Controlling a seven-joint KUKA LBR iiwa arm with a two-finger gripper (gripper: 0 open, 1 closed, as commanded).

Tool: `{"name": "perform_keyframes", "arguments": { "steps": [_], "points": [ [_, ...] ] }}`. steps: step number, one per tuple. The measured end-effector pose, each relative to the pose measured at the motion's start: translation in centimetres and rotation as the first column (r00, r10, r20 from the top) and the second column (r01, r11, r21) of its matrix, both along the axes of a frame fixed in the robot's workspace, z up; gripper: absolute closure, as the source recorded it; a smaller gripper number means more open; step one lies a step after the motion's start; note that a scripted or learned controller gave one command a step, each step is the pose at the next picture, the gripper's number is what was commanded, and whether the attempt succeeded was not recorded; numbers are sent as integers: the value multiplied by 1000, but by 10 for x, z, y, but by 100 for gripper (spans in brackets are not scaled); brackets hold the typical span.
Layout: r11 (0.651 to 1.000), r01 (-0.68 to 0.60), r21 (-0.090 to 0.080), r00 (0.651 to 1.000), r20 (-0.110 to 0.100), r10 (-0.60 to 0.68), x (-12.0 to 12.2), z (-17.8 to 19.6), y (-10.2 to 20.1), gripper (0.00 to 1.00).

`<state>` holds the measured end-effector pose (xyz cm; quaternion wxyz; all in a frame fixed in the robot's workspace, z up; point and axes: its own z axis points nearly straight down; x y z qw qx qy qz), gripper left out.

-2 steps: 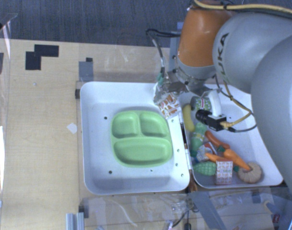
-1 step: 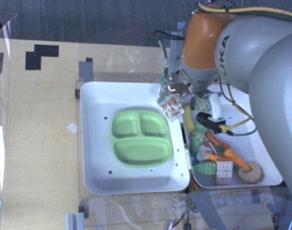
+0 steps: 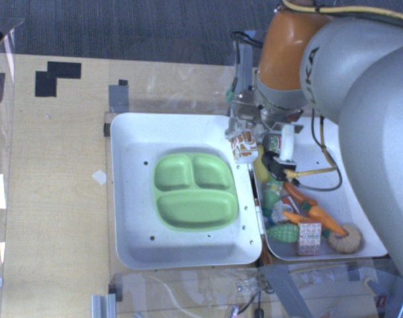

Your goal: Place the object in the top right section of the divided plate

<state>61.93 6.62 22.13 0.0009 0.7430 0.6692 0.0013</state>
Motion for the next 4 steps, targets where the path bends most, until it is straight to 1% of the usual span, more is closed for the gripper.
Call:
{"name": "perform_keyframes", "arguments": {
  "steps": [1,2,3,4],
  "points": [
    [1000,2,-1,1000,-1,-2,8,-23,11,100],
    [993,118,1,993,-2,-118,2,-36,6,100],
    [986,167,1,986,-2,-167,-20,-14,6,100],
    [994,113,0,994,-1,-113,-16,-1,6,100]
  ]
}}
